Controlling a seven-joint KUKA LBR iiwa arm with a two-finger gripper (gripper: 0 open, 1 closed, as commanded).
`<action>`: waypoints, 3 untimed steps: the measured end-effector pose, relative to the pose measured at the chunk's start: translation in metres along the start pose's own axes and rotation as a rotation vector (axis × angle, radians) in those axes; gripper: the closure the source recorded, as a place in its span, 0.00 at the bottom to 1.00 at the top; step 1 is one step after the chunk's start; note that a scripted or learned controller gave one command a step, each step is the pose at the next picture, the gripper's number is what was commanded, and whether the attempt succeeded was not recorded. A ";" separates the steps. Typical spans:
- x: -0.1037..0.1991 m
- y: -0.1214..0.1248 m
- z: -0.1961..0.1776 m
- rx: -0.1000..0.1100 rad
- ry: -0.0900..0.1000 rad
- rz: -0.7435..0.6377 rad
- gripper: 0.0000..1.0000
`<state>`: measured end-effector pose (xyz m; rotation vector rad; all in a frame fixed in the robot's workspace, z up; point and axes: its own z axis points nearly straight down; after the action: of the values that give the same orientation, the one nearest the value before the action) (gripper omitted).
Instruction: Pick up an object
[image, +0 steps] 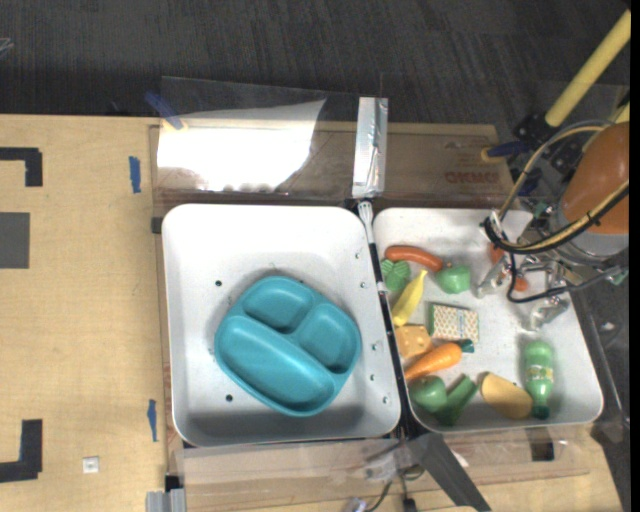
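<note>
We see two shallow white bins side by side on the bench. The left bin holds a teal divided plate, lying flat with its long axis running from upper left to lower right. The right bin holds a scatter of toy food.

The arm comes in from the right, its orange band high at the edge, with cables looping below it. The gripper hangs over the upper right part of the right bin; it is tangled with wires and metal parts in this view, and we cannot tell how it is set or whether anything is in it.

Nearest to the gripper is a green bottle, just below it near the bin's right wall, its long axis close to vertical in the view, the cap end toward the bottom. To the gripper's left lies a small green piece, and beyond that a red-orange sausage-like piece lying nearly horizontal along the top of the pile. A yellow banana-like piece slants from upper right to lower left beside the bin's left wall. A checkered square packet lies flat near the middle. Below it an orange carrot points up and right, and a green vegetable sits at the lower edge, beside a tan, rounded piece. All these lie well apart from the gripper except the bottle and the small green piece.
</note>
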<state>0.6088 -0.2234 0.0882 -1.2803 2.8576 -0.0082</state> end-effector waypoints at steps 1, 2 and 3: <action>-0.008 -0.004 0.000 -0.003 -0.002 -0.134 0.00; -0.010 -0.006 0.001 -0.005 -0.002 -0.152 0.00; -0.105 0.061 -0.001 -0.005 -0.004 -0.284 0.00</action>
<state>0.6335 -0.1043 0.0890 -1.6719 2.6462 -0.0010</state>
